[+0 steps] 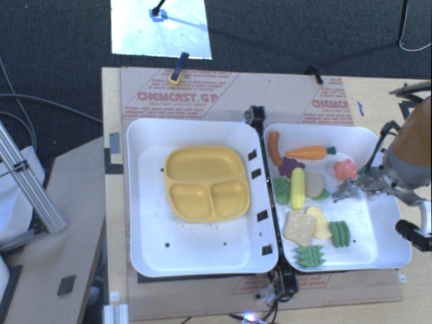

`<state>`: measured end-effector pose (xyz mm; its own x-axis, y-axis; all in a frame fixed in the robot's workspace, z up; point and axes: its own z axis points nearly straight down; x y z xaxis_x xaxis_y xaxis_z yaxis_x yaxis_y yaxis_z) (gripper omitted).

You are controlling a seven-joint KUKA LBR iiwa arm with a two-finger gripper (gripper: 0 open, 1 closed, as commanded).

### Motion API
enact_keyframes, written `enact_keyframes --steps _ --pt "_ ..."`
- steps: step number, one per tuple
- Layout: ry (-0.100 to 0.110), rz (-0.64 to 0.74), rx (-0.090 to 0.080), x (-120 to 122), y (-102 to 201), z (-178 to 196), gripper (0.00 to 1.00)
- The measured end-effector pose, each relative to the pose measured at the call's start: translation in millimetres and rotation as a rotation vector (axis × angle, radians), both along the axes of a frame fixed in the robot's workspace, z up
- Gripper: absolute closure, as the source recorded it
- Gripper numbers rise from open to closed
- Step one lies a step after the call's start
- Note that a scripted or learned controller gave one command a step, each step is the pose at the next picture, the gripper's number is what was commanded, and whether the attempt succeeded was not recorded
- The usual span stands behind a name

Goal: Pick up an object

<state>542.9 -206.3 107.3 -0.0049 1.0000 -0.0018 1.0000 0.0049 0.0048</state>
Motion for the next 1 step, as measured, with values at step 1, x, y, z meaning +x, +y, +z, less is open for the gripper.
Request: enact_keyframes --steps 1 --pt "0.0 0.001 0.0 30.0 0.2 1.9 0.0"
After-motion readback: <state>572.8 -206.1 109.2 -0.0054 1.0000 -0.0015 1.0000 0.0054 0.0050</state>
